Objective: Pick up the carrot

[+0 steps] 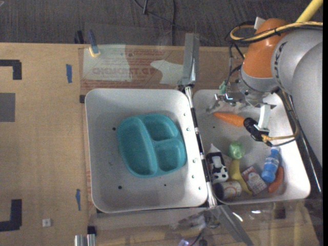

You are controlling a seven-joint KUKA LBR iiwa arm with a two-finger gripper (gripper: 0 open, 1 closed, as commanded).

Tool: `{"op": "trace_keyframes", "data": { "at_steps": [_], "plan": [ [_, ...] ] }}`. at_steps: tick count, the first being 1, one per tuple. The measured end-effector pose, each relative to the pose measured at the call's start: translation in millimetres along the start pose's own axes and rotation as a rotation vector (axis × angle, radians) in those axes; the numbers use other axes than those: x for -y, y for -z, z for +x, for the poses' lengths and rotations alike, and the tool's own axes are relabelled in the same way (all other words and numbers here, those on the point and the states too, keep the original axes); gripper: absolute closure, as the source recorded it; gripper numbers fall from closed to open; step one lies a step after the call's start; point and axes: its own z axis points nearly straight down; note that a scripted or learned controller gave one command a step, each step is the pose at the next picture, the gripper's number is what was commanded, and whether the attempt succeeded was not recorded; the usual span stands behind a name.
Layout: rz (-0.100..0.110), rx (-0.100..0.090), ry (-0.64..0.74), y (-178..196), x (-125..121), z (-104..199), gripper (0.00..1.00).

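Note:
The orange carrot (229,119) lies flat in the upper part of the right bin (300,188), its tip pointing left. My gripper (229,96) hangs over the bin's top left corner, just above the carrot in the camera view. Nothing shows whether it touches the carrot. The grey arm with its orange band (264,42) comes in from the upper right and hides the bin's far right corner.
Lower in the right bin lie a green item (236,150), a black-and-white cow toy (217,167), a yellow banana (237,171), a blue bottle (270,165), a red packet (253,180) and a can (230,189). A teal divided plate (152,144) sits in the left bin (97,137).

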Motion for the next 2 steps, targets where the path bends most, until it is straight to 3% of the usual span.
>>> {"op": "trace_keyframes", "data": {
  "at_steps": [1, 2],
  "plan": [
    [-0.006, 0.001, -0.084, -17.9, 39.7, -0.8, 0.0],
    [-0.011, 0.004, -0.088, -6.5, 38.6, -3.8, 1.0]
  ]
}}
